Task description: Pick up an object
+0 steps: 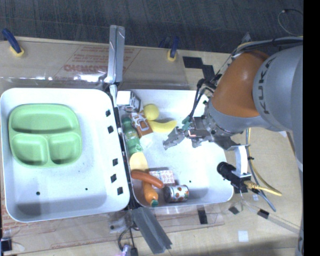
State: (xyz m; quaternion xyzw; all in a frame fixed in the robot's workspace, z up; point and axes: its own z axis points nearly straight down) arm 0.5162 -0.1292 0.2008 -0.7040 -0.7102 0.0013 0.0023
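Note:
My gripper [172, 139] hangs over the middle of the right bin [213, 164], just below and right of a yellow banana [163, 125]. Its fingers stand open with nothing between them. Objects crowd the bin's left side: a yellow ball [151, 111], a brown box [142, 126], a green bottle [130, 134], a pale yellow piece [138, 160], an orange carrot [147, 179], a red and white packet [162, 174] and a small can [176, 193].
The left bin [58, 196] holds a green divided tray [45, 134]. A grey divider wall [116, 143] with black clips separates the bins. The arm's orange band [240, 87] looms over the right bin's right rim, with cables [256, 188] beside it.

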